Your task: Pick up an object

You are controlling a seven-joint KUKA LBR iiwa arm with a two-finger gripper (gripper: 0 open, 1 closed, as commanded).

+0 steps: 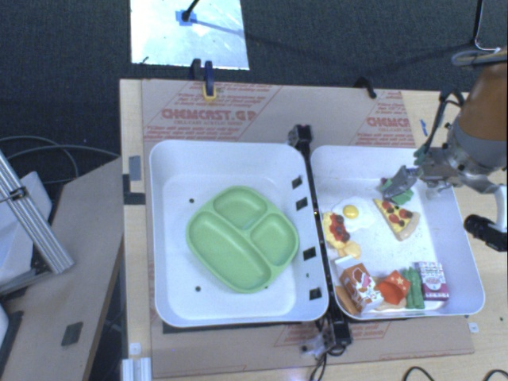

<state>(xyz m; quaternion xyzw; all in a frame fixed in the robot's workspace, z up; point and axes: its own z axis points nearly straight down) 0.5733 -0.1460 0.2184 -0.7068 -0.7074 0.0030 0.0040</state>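
The gripper (399, 185) hangs low over the upper part of the right bin (470, 268), at the end of the grey arm (476, 145) that comes in from the right with its orange band above the wrist. Whether it is spread or closed cannot be told from this slant, and nothing can be seen caught in it. Its tip sits just above and to the left of a toy pizza slice (398, 217), which lies flat on the bin floor with its crust toward the lower right; whether the two touch is unclear.

Left of the slice lies a toy fried egg (350, 212), and just below that, against the bin's left wall, a piece of toy food with red and yellow parts (338, 232). Along the bin's lower edge a small red-and-white carton (359, 286), an orange-red toy (392, 287), a green piece (413, 286) and a small red-and-white box (431, 280) lie close together in a row.

The left bin (171, 213) holds a green divided plate (242, 238) with three compartments, set near its middle. Both bins rest on a brown board (238, 113) printed with red lettering, with a blue-and-yellow clamp (206, 78) at its far edge
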